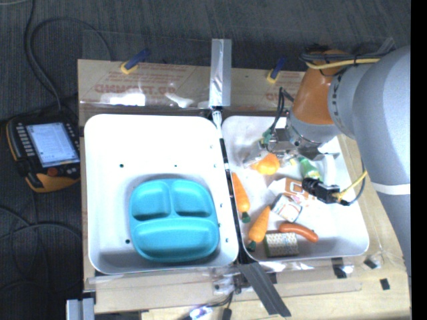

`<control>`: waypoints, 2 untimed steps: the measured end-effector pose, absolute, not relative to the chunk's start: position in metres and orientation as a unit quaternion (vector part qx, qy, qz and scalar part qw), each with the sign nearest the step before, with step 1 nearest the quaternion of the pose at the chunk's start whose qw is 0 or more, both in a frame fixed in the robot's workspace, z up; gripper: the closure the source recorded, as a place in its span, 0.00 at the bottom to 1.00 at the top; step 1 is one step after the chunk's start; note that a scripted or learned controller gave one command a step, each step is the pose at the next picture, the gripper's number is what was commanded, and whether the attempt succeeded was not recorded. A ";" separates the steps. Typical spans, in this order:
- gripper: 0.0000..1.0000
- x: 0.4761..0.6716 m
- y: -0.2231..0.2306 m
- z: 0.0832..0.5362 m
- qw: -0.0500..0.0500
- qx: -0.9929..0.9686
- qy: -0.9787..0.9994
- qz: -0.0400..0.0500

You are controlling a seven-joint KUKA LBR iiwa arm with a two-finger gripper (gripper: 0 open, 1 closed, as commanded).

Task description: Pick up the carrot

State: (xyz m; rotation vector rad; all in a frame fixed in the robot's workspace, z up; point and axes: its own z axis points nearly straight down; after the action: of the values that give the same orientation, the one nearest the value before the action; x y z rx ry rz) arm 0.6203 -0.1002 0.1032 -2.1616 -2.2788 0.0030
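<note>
Here, the grey arm's gripper (pixel 285 141) hangs low at twelve o'clock in the right bin (pixel 357 242), its fingers too hidden under the wrist to tell their state, while one carrot (pixel 240 192) lies against the bin's nine o'clock wall and another carrot (pixel 259 224) lies toward seven o'clock.

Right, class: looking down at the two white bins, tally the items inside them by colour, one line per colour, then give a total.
Orange: 4, namely a carrot by the divider, a second carrot, a small round orange piece and a sausage-shaped piece.
Blue: 1, the divided tray.
Green: 1, a small piece.
Grey: 1, a textured block.
White and red: 1, a small carton.
Total: 8
</note>
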 end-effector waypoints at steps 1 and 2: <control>0.00 0.598 -0.133 0.090 -0.005 -0.648 -0.762 -0.003; 1.00 0.597 -0.133 0.100 -0.004 -0.648 -0.762 -0.003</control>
State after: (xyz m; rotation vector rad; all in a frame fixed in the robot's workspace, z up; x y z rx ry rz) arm 0.5971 -0.1325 0.0996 -2.0399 -2.3991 -0.0089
